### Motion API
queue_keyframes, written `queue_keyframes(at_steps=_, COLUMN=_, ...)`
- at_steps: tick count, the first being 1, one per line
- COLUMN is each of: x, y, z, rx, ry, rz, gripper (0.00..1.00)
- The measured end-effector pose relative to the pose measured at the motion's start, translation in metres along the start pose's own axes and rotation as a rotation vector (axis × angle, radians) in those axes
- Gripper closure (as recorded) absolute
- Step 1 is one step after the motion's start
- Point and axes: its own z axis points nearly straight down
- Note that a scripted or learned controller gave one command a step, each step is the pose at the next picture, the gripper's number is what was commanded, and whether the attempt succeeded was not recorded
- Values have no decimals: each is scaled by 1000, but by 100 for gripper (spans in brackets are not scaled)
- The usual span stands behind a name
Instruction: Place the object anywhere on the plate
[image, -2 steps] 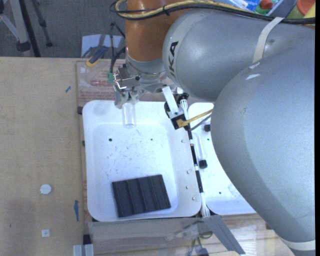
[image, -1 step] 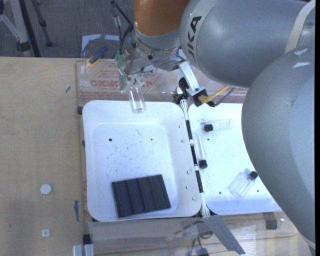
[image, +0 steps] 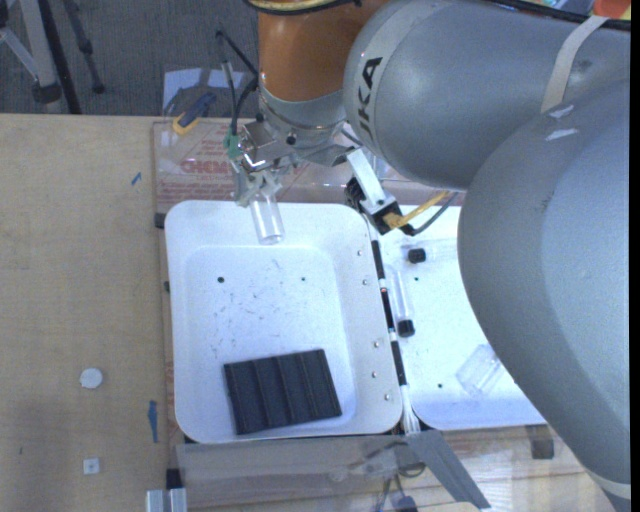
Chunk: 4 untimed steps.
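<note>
A dark ribbed rectangular plate (image: 283, 390) lies flat in the left bin (image: 190, 300), near its front edge. My gripper (image: 266, 221) hangs over the far rim of that bin, well behind the plate, and its pale translucent tip points down. I make out no object at the tip. A clear, glassy object (image: 478, 370) rests in the right bin (image: 440, 300), partly hidden by the arm.
The grey arm (image: 520, 200) covers most of the right bin. Small black pieces (image: 405, 327) sit along the divider between the bins. A cardboard sheet (image: 190, 165) lies behind the left bin, and a bare wooden bench (image: 70, 280) extends to the left.
</note>
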Motion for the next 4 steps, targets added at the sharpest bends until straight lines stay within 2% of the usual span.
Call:
queue_keyframes(at_steps=1, x=-1, y=0, z=3, rx=0, ry=0, rz=-51, gripper=100)
queue_keyframes(at_steps=2, x=-5, y=-1, z=-6, rx=-5, ry=0, rz=-493, gripper=100)
queue_keyframes(at_steps=3, x=4, y=-4, z=12, rx=-2, ry=2, rz=-422, gripper=100)
queue_keyframes(at_steps=4, x=7, y=-6, z=24, rx=-2, ry=0, rz=-500, gripper=100)
